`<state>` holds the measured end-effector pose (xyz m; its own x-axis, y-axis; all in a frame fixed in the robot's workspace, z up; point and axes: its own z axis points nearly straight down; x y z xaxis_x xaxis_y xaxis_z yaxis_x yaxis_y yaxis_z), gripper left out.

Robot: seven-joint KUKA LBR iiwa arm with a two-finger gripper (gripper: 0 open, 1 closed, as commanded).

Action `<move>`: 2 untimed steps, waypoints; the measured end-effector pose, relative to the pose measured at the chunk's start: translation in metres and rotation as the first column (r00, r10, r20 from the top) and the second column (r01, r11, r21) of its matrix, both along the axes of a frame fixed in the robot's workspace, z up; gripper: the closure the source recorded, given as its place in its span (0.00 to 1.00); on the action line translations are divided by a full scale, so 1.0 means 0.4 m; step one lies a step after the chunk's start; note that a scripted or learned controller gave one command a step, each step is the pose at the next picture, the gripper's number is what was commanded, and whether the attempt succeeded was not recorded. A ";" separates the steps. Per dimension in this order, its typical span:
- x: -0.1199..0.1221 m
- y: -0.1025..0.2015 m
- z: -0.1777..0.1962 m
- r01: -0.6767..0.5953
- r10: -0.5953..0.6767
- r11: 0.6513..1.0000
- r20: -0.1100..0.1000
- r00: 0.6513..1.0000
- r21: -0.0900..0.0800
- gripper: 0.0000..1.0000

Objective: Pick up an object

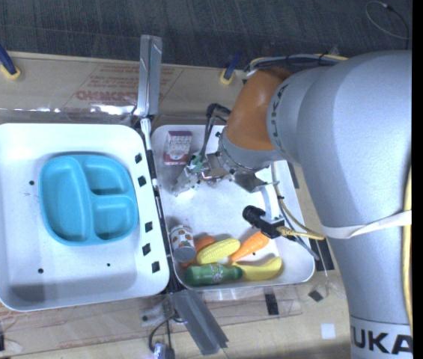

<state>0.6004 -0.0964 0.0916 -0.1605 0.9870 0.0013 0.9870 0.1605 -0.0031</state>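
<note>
Several toys, one gripper above them

Several toys crowd the right bin's (301, 264) near end: corn (218, 250), carrot (253, 244), banana (263, 270), a green bottle (212, 274), a can (182, 239). The corn lies lengthwise across the bin, toward the camera from the gripper (196, 172), which sits at the far end beside a packet (178, 146). Whether it holds anything I cannot tell.

Dark carpet floor (84, 10) behind a cardboard-covered bench (189, 77)

Even overhead light, soft, slightly blurred
</note>
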 end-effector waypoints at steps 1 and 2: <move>0.129 -0.009 0.005 0.104 -0.104 0.995 -0.025 0.994 0.002 0.00; 0.125 -0.008 0.026 0.098 -0.098 0.995 -0.034 0.995 0.001 1.00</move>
<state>0.6505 -0.0994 0.1018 -0.0630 0.9980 0.0075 0.9973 0.0632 -0.0369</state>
